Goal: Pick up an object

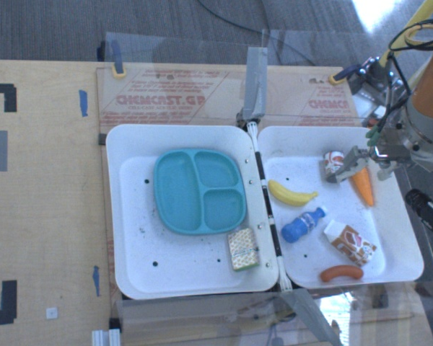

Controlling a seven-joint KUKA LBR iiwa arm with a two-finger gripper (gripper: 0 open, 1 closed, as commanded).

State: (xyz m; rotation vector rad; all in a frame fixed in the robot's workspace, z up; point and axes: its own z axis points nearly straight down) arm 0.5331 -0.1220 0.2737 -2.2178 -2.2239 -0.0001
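Just beside the carrot [363,184], the hand [355,166], fingers apart.

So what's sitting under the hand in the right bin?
Under the hand lie a small can and a carrot. The carrot's upper end is covered by the hand, so contact can't be judged.

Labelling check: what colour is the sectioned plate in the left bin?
Teal sectioned plate, camera view.

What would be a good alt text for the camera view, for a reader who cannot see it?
A grey robot arm reaches from the right, its gripper low over a small can and a carrot in the right bin, which also holds a banana, blue bottle, carton and sausage. The left bin holds a teal divided plate.
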